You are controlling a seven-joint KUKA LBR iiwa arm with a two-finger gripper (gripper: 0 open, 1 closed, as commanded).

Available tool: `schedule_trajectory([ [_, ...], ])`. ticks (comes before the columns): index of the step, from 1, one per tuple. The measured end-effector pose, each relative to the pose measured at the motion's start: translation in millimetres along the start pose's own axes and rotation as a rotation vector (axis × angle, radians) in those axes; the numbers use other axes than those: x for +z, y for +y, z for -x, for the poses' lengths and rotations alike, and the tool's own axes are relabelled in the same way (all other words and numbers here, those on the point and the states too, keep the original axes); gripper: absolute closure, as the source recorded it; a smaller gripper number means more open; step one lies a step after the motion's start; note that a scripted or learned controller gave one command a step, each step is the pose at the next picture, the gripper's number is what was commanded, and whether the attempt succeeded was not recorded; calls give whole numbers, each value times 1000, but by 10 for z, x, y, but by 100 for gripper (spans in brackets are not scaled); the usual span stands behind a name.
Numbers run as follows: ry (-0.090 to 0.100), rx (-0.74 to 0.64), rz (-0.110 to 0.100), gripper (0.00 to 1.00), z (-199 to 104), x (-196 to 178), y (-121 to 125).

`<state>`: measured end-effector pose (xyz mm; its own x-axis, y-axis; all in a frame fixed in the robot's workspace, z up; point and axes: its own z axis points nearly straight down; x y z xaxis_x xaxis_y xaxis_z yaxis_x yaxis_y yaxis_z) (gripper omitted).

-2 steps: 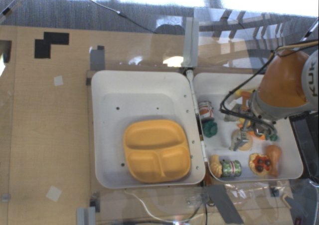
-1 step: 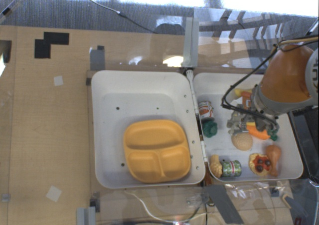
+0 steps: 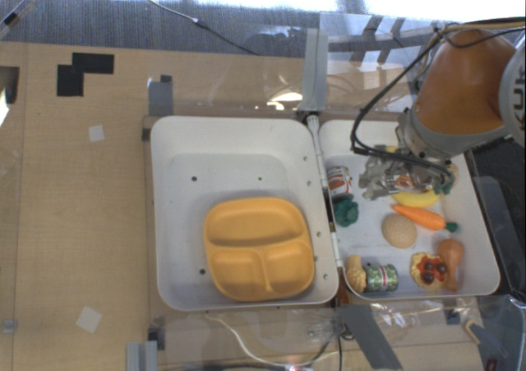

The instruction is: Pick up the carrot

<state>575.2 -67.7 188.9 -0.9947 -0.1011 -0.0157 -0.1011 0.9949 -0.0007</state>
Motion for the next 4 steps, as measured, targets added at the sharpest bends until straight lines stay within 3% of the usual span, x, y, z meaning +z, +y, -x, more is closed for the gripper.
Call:
schedule_trajectory([
  [1, 8, -266, 1, 100, -865, 800, -124],
  [2, 5, -404, -3, 100, -509, 596, -940],
  [3, -1, -546, 2, 100, 130, -61, -103],
  [4, 5, -917, 3, 100, -66, 868, -691],
])
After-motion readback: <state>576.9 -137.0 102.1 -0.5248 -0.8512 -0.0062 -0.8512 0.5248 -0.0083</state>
